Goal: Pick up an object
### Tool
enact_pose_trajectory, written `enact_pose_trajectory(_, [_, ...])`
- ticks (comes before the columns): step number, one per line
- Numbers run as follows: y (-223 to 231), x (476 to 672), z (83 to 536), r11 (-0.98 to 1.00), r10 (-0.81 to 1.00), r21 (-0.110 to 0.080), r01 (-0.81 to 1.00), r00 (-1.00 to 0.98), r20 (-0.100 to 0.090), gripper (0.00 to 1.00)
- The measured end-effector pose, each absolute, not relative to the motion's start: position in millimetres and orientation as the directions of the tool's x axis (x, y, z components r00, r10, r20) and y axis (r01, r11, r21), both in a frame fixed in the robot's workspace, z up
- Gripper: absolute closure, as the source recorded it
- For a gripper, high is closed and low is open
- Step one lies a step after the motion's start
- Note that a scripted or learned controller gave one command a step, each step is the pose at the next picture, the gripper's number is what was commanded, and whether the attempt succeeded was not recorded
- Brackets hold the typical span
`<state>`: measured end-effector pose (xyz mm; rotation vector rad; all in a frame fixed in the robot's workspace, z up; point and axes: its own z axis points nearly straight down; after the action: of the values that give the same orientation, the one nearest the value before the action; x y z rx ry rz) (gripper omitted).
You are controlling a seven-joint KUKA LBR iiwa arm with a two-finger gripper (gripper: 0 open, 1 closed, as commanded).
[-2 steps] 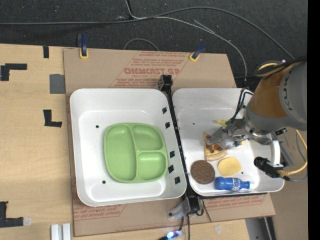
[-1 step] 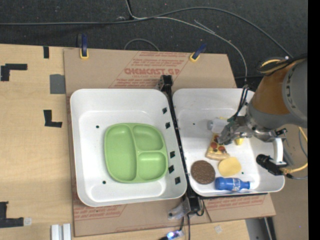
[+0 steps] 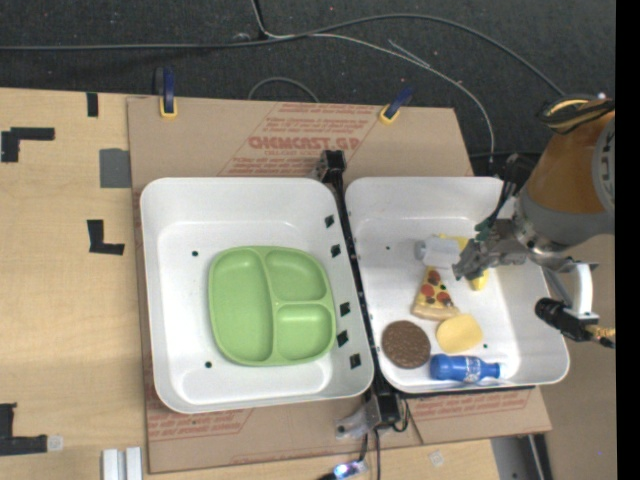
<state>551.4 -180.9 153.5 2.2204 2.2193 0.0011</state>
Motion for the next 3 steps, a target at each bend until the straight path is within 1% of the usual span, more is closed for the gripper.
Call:
enact_pose_trajectory(2, [-186,556.8,240,0.001,1.0,0.003,1.0,-0.001,-0.001,1.0])
enact_pose_trajectory(3, [-131,568.7,227,0.006,1.0,-0.001,1.0,-0.006,0.001,1.0])
